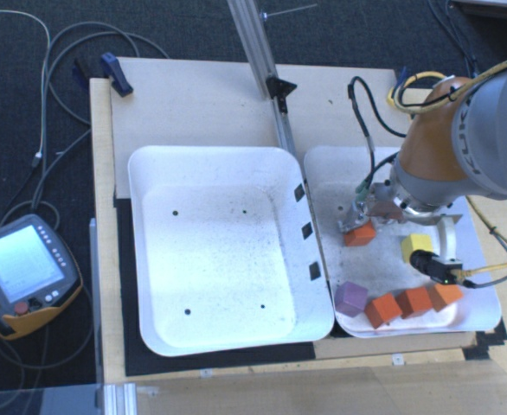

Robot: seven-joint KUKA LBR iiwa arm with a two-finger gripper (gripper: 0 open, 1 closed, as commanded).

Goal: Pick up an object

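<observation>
Hovering right of frame centre, two-finger gripper [355, 221], spread unclear, touches small orange rigid block [359, 234]: likely light; pinch flat sides.

Two white bins sitting side by side on a pale wooden bench [193, 93]. Left bin [150, 167] showing dark specks and a few small dots on its floor. Right bin [323, 167] butting against it, black clips [306, 230] running along the shared wall. Aluminium pole [252, 37] slanting up from the bench's far edge, black bracket [279, 87] sitting at its base. Blue clamp [116, 73] gripping the far left corner. Teach pendant [24, 271] lying on the dark carpet at left, screen glowing pale, grey cables [59, 67] looping beyond it. Black mat [132, 353] peeking out under the left bin.
</observation>
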